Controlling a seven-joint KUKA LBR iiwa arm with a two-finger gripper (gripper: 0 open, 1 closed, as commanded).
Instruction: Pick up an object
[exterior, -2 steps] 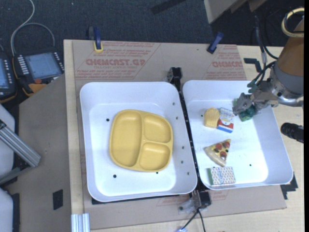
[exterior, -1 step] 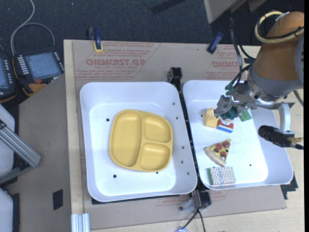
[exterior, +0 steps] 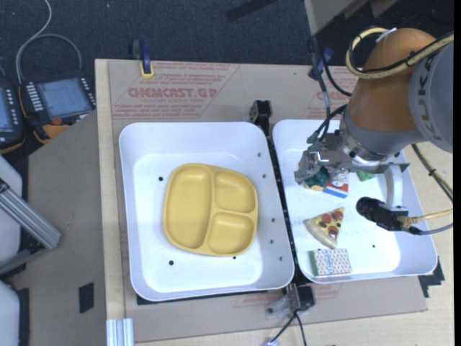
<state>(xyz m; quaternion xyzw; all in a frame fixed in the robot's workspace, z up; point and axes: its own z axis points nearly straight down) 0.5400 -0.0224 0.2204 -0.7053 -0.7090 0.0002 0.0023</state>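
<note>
A yellow divided plate (exterior: 210, 209) is lying alone in the left bin (exterior: 137, 193), well apart from the work going on. In the right bin (exterior: 410, 262), the gripper (exterior: 315, 170) is hanging low near the bin's upper left corner, just above a small cluster of toys (exterior: 328, 186) with green, red and blue parts. Whether it is clenched or released cannot be told from here, and nothing can be made out held in it. Nearer the front of the same bin, a pizza slice (exterior: 326, 225) is lying just below the cluster, and a small patterned box (exterior: 330, 262) is sitting near the front wall. The arm (exterior: 392, 85) is reaching in from the right. By the look of it, the grasp on the cluster is just being attempted. The next move is calling for a firm closing on one toy, then a straight lift clear of the bin floor.
</note>
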